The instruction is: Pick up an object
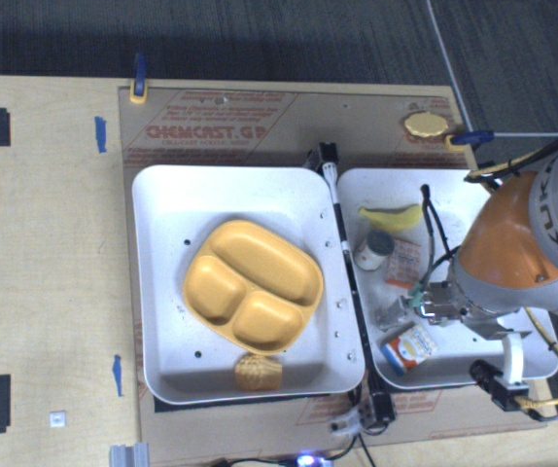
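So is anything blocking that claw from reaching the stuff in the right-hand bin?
Nothing visible does. The gripper is already down inside the right white bin, among the items: a small white bottle with a dark cap, a yellow banana-shaped piece and a red, white and blue packet just below it.
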